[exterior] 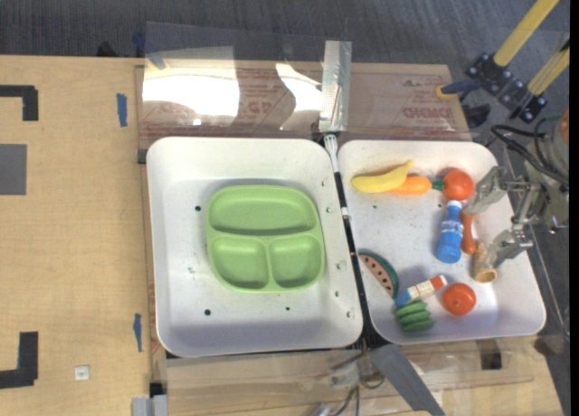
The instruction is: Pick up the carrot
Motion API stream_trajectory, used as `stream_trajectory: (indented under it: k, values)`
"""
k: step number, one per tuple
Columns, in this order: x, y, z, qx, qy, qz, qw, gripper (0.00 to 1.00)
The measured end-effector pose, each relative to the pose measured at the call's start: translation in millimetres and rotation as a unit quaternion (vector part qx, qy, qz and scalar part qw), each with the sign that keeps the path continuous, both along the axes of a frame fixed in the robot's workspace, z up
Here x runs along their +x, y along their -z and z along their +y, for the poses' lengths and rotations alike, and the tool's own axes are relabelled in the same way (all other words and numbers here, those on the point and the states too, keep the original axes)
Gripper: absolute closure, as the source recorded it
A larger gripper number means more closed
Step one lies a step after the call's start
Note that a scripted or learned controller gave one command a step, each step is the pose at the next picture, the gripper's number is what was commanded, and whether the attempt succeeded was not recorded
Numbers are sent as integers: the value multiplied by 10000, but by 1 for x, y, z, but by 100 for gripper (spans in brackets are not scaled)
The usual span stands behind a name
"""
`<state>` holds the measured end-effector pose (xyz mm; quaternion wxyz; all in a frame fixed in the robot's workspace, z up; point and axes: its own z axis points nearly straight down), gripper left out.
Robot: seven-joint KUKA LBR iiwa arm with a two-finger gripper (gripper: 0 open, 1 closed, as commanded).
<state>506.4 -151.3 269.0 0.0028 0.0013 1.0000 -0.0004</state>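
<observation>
The carrot [415, 185] is a short orange piece with a green end. It lies in the right bin [520, 319] near the far wall, touching a yellow banana [381, 179] on its left. My gripper [481, 231] hangs over the right side of this bin, to the right of and nearer than the carrot. Its two metal fingers [489, 190] stand apart, so it is open, and it is clear of the carrot. A small orange sliver [469, 239] shows between them beside a blue bottle [450, 233]; I cannot tell what it is.
The right bin also holds a red tomato [458, 184] just right of the carrot, another tomato [460, 298], a watermelon slice [381, 271], a green ridged piece [413, 316] and a tan cylinder [486, 271]. A green divided plate [265, 238] lies in the left bin [172, 224].
</observation>
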Motion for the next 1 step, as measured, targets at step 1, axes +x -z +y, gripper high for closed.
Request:
stream_trajectory:
  k: [1]
  values:
    - [54, 26, 12, 8, 1508, -6, 9886, 0]
